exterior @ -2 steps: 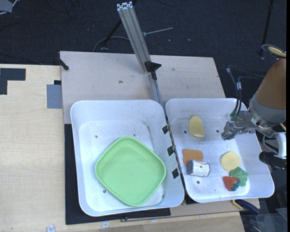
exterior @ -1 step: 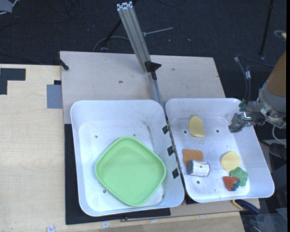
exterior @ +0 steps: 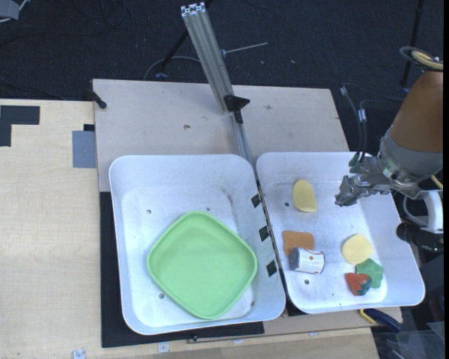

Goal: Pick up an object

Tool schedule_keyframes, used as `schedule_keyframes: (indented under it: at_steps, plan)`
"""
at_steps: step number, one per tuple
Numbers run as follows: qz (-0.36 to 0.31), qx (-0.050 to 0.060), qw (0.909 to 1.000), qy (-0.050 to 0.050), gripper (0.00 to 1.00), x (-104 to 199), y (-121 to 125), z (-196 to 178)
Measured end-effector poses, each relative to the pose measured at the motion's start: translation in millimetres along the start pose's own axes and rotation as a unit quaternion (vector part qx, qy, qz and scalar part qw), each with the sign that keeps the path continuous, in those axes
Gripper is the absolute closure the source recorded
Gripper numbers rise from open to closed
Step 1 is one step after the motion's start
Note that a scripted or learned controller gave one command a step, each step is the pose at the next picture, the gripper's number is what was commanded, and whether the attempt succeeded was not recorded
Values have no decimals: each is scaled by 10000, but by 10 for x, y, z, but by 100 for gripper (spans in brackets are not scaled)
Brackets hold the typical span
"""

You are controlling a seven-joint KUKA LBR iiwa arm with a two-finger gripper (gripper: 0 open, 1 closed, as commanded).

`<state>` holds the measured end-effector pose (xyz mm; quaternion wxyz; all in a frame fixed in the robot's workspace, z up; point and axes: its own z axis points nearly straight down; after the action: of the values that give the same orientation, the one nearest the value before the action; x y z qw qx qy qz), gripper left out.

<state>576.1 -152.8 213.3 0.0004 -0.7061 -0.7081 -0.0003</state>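
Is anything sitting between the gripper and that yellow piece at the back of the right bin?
Nothing visible does. The gripper hangs over the right bin, with bare white floor between it and the yellow piece. The orange block and the small white can lie nearer the front, off that path.

Two white bins [exterior: 127, 178]; one green plate [exterior: 202, 264]; two yellow pieces [exterior: 304, 196]; one orange block [exterior: 298, 240]; one white cup [exterior: 307, 260]; one red-green toy [exterior: 365, 277].
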Motion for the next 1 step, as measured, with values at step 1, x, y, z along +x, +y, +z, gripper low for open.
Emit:
schedule_keyframes:
  at_steps: [1]
  plan:
    - [-2,3,10000,0,100,506,-82,75]
